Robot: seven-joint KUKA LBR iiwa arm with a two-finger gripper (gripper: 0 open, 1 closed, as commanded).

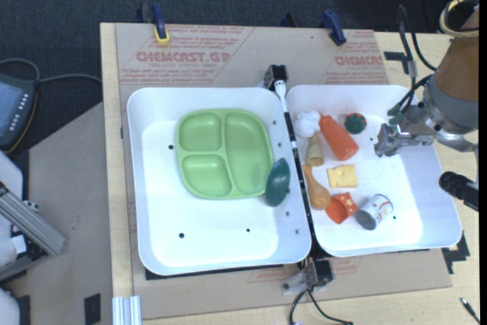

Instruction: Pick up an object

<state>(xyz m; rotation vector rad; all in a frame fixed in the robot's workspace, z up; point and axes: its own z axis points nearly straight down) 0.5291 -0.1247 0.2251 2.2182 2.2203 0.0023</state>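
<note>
My gripper (385,144) hangs over the right bin (426,194), right of the cluster of objects, with nothing seen between its fingers. The cluster lies along the bin's left side: a white crumpled piece (307,122), an orange bottle (336,137), a dark green round piece (354,122), a tan piece (314,151), a yellow cheese block (342,176), an orange carrot-like piece (317,192), a red piece (340,207) and a grey and white can (372,210). The left bin (160,232) holds a green divided plate (224,153) with a dark green oval object (277,183) at its right rim.
Both bins sit on a cardboard-covered bench (228,49) held by blue clamps (159,20) at the back. A black cylinder (461,189) juts in at the right bin's right edge. Cables run down to the arm at the right.
</note>
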